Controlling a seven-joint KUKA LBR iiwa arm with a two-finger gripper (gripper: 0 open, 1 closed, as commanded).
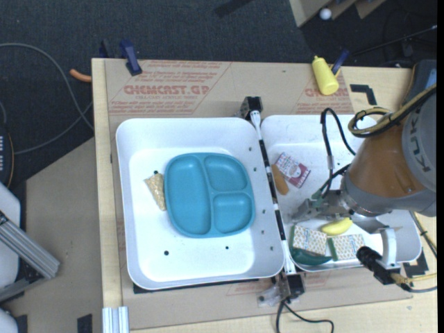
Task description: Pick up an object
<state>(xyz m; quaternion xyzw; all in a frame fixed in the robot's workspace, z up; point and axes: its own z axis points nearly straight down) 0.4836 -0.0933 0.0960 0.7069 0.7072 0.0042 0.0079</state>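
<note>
Hand [313,207] low in my right bin [291,127], just beside the yellow banana-shaped toy [337,225]; can't tell its grip state. Best to centre over the toy, clear of the patterned sponge [310,241] touching it, before I commit.

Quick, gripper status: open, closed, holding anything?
Gripper: cannot be told; it is down in the right bin, beside the yellow object.

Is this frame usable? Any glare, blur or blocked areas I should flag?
Camera view: even overhead light, soft shadows, no strong glare on the left bin; the blue divided plate is sharp; small items in the right bin look soft, and the arm covers much of that bin.
</note>
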